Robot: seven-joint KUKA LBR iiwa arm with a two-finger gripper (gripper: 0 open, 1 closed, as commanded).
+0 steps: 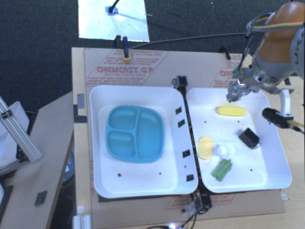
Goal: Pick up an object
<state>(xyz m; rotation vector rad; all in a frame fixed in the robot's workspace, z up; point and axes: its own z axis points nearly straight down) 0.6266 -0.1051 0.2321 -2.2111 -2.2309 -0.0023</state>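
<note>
Arm (279, 37): grey with orange band, entering from right of camera view, wrist angled down over far part of right bin.
Gripper (233, 95): low over far left area of right bin (281, 168), just beyond yellow corn cob; nothing seen between its tips; opening not discernible, cannot tell.
Yellow corn cob (231, 111): lying lengthwise across far part of right bin, just below and beside gripper; contact with it not discernible.
Black block (249, 138): right of centre in right bin, tilted, apart from other items.
Pale yellow cup-shaped piece (206, 148): near divider side of right bin, touching or just beside white round piece.
White round piece (225, 151): between pale yellow piece and green item, faint against bin floor.
Green item (222, 169): near front of right bin, lying diagonally, just below white round piece.
Blue divided plate (135, 133): centre of left bin (102, 175), three compartments, flat on floor.
Bins: side by side, joined along a black hinged seam (186, 136).
Tabletop (143, 66): brown board with red lettering under both bins; blue-and-yellow clamp (125, 48) at far edge.
Black cable (190, 37): running across far side of board toward arm.
</note>
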